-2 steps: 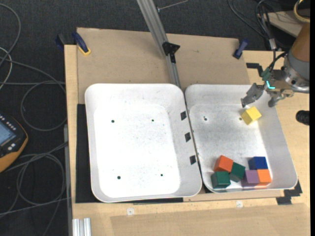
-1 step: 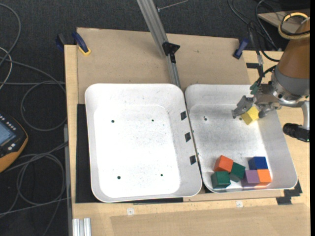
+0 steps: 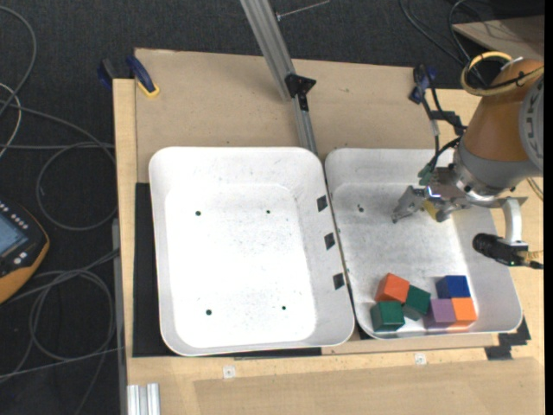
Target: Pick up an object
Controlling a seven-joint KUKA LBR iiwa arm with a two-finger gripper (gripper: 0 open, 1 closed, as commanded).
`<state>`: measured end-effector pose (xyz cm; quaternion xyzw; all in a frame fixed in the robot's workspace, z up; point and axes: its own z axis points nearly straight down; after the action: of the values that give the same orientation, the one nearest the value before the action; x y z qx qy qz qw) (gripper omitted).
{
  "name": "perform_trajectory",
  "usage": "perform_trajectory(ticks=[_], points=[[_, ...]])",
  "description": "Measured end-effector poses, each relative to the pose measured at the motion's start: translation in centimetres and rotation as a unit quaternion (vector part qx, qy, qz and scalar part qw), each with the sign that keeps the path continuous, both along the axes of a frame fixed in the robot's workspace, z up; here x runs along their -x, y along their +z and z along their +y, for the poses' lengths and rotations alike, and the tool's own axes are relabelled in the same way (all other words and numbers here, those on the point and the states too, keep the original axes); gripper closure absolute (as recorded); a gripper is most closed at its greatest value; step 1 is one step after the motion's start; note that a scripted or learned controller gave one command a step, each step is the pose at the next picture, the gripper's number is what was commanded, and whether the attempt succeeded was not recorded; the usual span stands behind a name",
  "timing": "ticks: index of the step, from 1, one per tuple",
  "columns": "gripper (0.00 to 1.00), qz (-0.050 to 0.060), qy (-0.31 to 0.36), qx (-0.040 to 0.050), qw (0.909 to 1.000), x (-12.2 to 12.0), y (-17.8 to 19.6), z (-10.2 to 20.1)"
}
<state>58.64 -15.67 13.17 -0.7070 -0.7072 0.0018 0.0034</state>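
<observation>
Arm [image 3: 505,132] comes in from the right, and we see its orange band above the grey wrist as it leans down over the right bin [image 3: 380,175]. Its gripper [image 3: 422,204] hangs over the upper part of that bin, and we read the fingers [image 3: 404,207] as spread apart, with nothing between them. A small black part sticks out beside the wrist, over the bin's right rim.

The blocks lie well apart from the gripper, bunched in the near right corner of the same bin. We count an orange block [image 3: 395,287] at the left of the bunch, with a dark green block [image 3: 388,316] just below it and another green block [image 3: 418,301] touching on its right. Further right sit a blue block [image 3: 453,286], a purple block [image 3: 442,311] and a second orange block [image 3: 465,309], all packed close.

The left bin [image 3: 238,249] sits beside it, the two rims touching along the middle. Both rest on a tan wooden bench [image 3: 225,102] with blue clamps at its far corners. A grey metal pole [image 3: 272,46] slants up from between the bins. Around the bench we see dark carpet, loose cables and a yellow handheld unit [image 3: 15,247] at the left
</observation>
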Motion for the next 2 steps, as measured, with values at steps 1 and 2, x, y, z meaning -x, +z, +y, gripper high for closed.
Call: perform_trajectory(ticks=[1, 2], points=[[0.0, -0.001, 0.0, 0.0004, 1.0, 0.1, -3.4, 0.1], [1.0, -0.004, 0.0, 0.0004, 1.0, -0.1, -2.1, 0.1]])
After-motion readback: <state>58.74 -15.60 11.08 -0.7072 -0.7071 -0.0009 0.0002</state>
